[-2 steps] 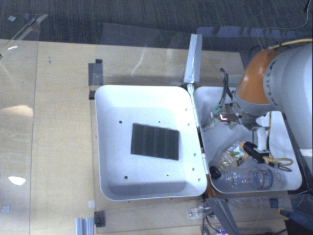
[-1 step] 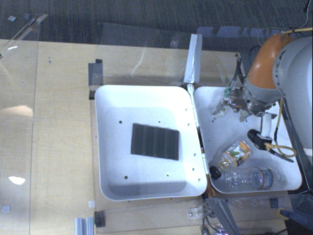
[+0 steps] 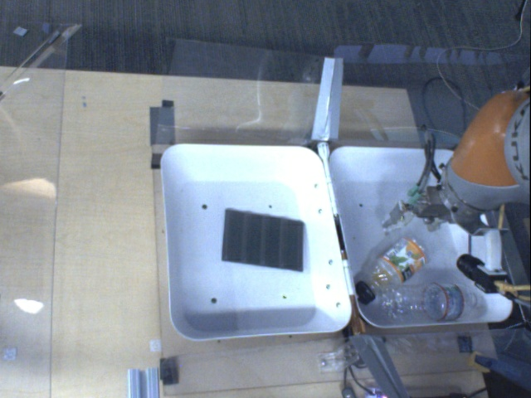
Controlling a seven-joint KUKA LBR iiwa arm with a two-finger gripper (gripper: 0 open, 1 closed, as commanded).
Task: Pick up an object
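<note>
2 shallow white bins sit side by side on the bench; we note the left bin (image 3: 178, 222) holds just a dark ribbed pad (image 3: 263, 240) lying flat near its middle. The right bin (image 3: 365, 177) holds the candidates for picking. Over its far right side we see the arm (image 3: 498, 143), grey with an orange band, and below it the gripper (image 3: 427, 207), low over the bin floor. We cannot tell how its jaws stand.

Near the front wall lies a clear plastic bottle (image 3: 419, 302) on its side, dark cap toward the divider. Touching it, or nearly, is a smaller crumpled bottle (image 3: 400, 261) with an orange and green label, just beside the gripper.

Risks as we judge them: both bottles are round, smooth and light, so closing fingers could squirt 1 sideways; descending between them could nudge both and grip neither.
</note>
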